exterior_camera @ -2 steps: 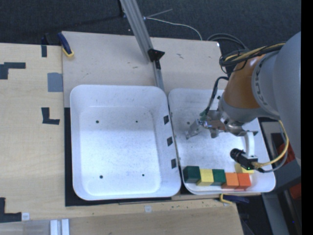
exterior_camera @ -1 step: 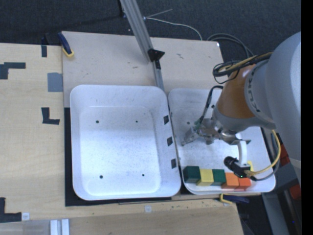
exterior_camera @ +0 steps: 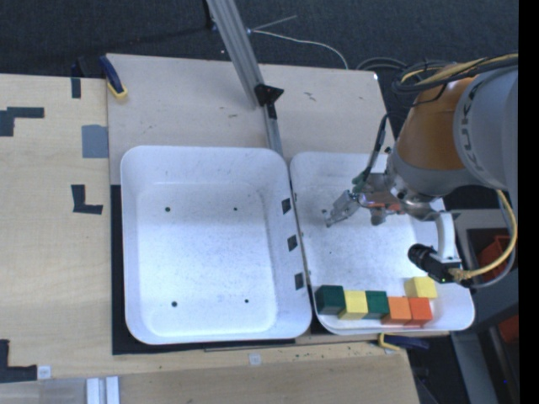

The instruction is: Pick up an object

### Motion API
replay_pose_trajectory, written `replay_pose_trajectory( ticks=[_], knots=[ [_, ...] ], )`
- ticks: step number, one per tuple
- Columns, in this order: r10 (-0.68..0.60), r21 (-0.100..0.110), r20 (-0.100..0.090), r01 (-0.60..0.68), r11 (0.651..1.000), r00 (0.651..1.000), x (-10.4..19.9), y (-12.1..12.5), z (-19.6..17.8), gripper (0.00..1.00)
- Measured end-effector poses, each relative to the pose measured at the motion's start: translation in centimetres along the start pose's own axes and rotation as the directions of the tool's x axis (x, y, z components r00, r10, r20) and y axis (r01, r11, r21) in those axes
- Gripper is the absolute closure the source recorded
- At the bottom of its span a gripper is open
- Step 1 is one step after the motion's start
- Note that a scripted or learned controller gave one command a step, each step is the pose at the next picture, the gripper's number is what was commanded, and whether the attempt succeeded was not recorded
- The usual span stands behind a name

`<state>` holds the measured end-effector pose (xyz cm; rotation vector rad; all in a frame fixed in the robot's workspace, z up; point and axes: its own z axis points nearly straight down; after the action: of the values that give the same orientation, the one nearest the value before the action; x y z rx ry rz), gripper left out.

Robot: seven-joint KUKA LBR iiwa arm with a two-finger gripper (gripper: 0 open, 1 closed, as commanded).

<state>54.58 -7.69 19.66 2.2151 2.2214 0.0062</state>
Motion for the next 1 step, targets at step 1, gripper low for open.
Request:
replay_pose_trajectory(
  ticks=[1],
  knots=[
    [0.008,0.005,0.004,-0.008,1.000,1.000,-9.95,-0.16,-2.30,0.00]
  ],
)
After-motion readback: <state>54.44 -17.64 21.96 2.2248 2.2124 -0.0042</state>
